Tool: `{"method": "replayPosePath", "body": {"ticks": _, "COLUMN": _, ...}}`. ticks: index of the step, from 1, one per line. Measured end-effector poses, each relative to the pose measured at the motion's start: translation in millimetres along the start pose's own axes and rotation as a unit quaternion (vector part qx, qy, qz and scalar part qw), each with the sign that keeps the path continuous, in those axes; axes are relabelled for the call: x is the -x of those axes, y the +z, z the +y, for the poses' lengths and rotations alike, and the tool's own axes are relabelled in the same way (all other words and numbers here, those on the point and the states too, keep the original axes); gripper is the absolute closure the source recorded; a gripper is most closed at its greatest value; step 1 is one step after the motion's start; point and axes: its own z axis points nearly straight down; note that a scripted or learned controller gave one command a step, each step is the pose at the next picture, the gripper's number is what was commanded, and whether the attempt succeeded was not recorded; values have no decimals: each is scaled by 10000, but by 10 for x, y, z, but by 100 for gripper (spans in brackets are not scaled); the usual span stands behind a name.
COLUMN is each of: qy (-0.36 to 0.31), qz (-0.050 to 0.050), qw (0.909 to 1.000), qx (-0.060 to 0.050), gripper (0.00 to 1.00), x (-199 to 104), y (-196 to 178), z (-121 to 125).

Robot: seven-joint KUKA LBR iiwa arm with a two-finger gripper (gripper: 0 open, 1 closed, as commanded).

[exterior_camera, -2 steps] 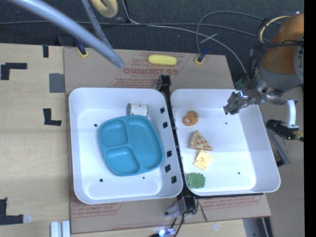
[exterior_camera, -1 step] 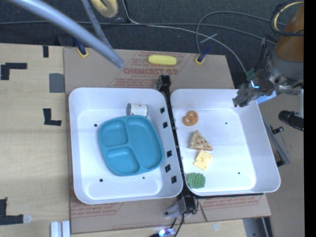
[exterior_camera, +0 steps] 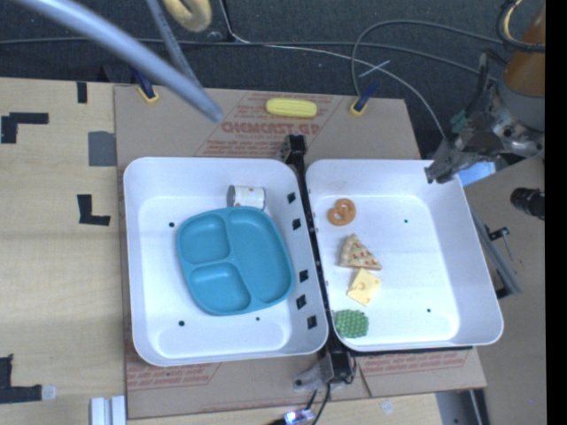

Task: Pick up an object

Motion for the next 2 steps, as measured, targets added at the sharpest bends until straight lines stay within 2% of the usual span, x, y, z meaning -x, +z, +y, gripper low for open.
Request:
{"method": "replayPosePath", "body": {"ticks": 1, "qy": -7, "qz": 0, "qw": 10000, "qx": -25, "gripper": 100, "x": -511, "y": 195, "z": -130}}
{"method": "replayPosePath", "body": {"ticks": 2, "qy": -14, "qz": 0, "qw": 10000, "qx": -17, "gripper": 100, "x": -1096, "y": 211, "z": -172}}
